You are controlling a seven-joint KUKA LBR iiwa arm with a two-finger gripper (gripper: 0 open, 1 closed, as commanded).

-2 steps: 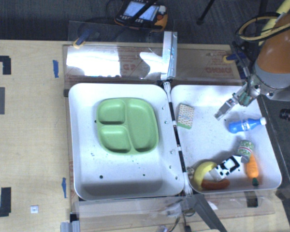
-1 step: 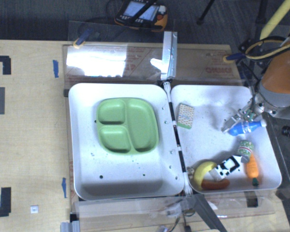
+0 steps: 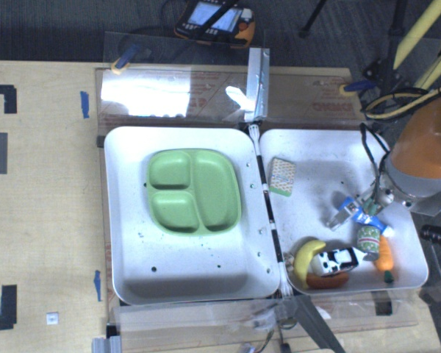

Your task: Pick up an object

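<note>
The right bin holds several small objects. A pale patterned pad lies near its left wall. Along the front wall sit a yellow banana, a black-and-white toy on a red piece, a green patterned ball and an orange carrot. My gripper reaches in from the right and hangs low over the right half of this bin. It is just above and behind the green ball. Its tip is small and mixed with blue and white shapes.
The left bin holds a green divided plate. A raised divider separates the two bins. The arm's orange band hangs over the right bin's right edge. Cables lie behind the right bin.
</note>
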